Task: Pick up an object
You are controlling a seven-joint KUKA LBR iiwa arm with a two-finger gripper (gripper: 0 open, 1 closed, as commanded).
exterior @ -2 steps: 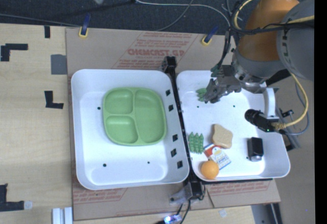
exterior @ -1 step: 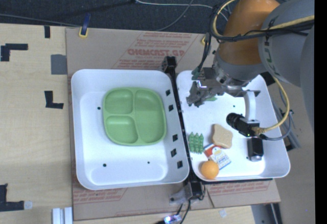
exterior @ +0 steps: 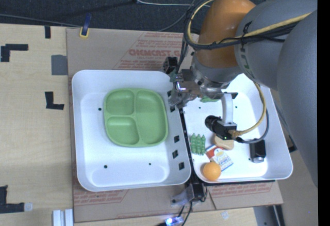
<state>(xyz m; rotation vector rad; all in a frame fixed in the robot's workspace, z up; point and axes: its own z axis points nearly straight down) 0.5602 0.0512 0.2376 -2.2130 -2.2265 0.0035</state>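
Observation:
My gripper (exterior: 176, 95) hangs over the divider between the two bins, at the upper left corner of the right bin (exterior: 276, 140). Most of it is hidden under the wrist. In the right bin's front part lie a green ridged piece (exterior: 197, 143), a red and white packet (exterior: 220, 158), an orange ball (exterior: 210, 170) and a small black object (exterior: 258, 150). A pale yellowish item (exterior: 225, 143) sits just behind the packet. None of these is seen between the fingers. A green divided plate (exterior: 136, 117) rests in the left bin (exterior: 87, 132).
The arm's grey body and orange band cover the back of the right bin. Cables loop above the wrist. Brown cardboard (exterior: 129, 49) lies under both bins, on a tan bench with black tape marks.

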